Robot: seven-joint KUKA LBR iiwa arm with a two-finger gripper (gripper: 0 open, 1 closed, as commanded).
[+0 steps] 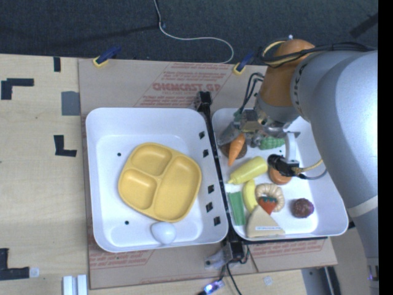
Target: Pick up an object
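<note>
We see left bin (98, 165) holding divided tray (161, 180), egg (164, 232) in front of tray, right bin (325, 217) right of tray, carrot (236, 150) at its rear-left, banana (248, 169), donut (270, 196) nearer front

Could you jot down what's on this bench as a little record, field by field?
left bin: yellow divided plate; white egg
right bin: carrot, corn cob, banana, green stick, donut, dark round fruit, wedge
gripper: low over the right bin's far end, by the carrot
holding: cannot tell
</note>
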